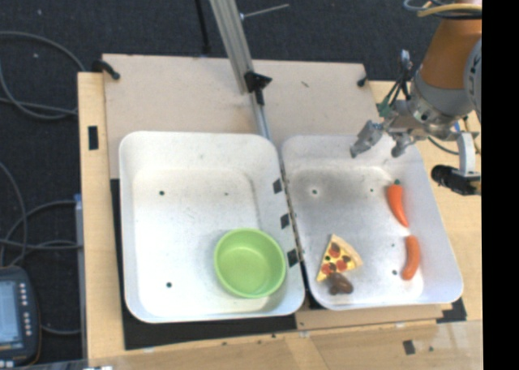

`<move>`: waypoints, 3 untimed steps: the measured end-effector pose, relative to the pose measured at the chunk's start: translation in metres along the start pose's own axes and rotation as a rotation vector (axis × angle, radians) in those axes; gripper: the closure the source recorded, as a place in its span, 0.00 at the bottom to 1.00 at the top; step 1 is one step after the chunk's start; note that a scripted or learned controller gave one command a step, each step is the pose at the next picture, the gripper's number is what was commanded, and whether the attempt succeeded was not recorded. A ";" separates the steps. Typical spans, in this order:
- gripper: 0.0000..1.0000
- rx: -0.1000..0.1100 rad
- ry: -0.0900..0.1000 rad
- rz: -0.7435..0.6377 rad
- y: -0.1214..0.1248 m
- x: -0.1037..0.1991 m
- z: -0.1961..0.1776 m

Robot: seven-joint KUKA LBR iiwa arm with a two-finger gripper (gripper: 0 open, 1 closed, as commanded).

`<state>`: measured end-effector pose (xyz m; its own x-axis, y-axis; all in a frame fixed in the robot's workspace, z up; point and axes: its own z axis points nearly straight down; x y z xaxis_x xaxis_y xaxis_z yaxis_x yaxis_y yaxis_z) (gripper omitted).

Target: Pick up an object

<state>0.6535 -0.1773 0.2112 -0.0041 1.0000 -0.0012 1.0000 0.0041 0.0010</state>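
— Fingers [362,140]? 
— Spread apart, gripper [379,143] holding nothing, above right bin [366,305] far edge; arm cropped at right.
— Contents? 
— Two carrots [396,204], pizza slice [338,257] overlapping a brown, indistinct item [340,285]; green bowl [250,262] in left bin [146,198].

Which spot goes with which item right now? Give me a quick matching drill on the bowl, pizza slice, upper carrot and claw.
Items:
1. green bowl
2. pizza slice
3. upper carrot
4. claw

Places:
A. right bin, near its right wall
B. left bin, front right corner
C. above the right bin's back edge
D. right bin, front, near the divide between the bins

Pairs: 1-B, 2-D, 3-A, 4-C
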 end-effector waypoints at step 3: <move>0.00 0.005 -0.001 -0.002 0.012 -0.003 0.092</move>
<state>0.6660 -0.1808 0.1196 -0.0062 1.0000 -0.0027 1.0000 0.0062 -0.0037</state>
